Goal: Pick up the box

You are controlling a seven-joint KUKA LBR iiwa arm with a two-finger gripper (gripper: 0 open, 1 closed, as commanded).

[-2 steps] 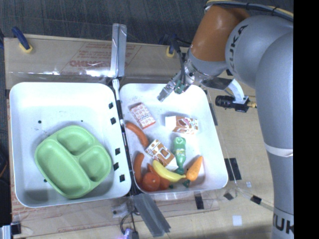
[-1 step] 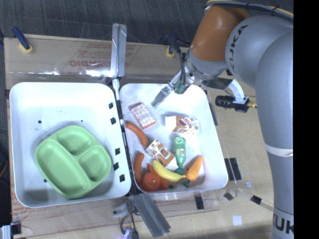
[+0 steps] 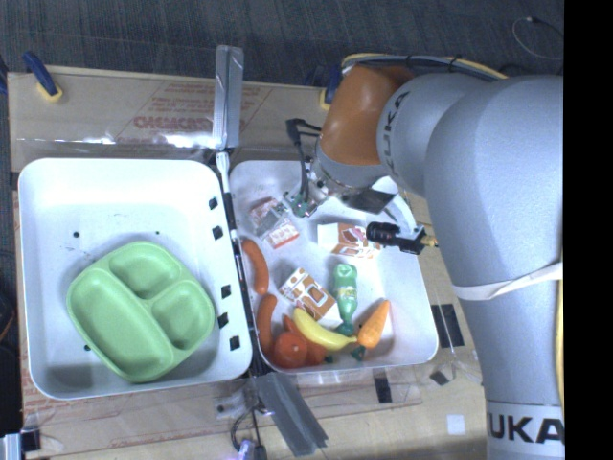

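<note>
Reaching in from the right, the grey arm [image 3: 479, 190] with its orange band [image 3: 359, 113] bends down over the far side of the right bin [image 3: 407, 348]. Its claw [image 3: 305, 202] hangs low near the bin's back left part, just beside a small box [image 3: 271, 220] with a red and white print. Whether the claw is parted or closed cannot be told from this slant, and nothing shows between its tips.

Several boxes lie in the right bin. That small one sits close to the claw, towards the bin's left wall. A second, white and orange box [image 3: 352, 241] lies near the middle, just beside a black part of the arm's wrist [image 3: 393, 236]. A third, an orange and white carton [image 3: 306, 291], lies tilted nearer the front, touching the banana [image 3: 321, 332].

Around them sit toy foods: a sausage [image 3: 255, 264] along the left wall, a green bottle [image 3: 345, 291] just right of the carton, a carrot [image 3: 374, 322] at the front right, and a tomato [image 3: 290, 349] at the front beside the banana.

In the left bin [image 3: 57, 185], a green divided plate [image 3: 142, 309] rests towards the front. Both bins stand on the worktop [image 3: 115, 99], with a blue clip [image 3: 40, 73] at its far left corner
</note>
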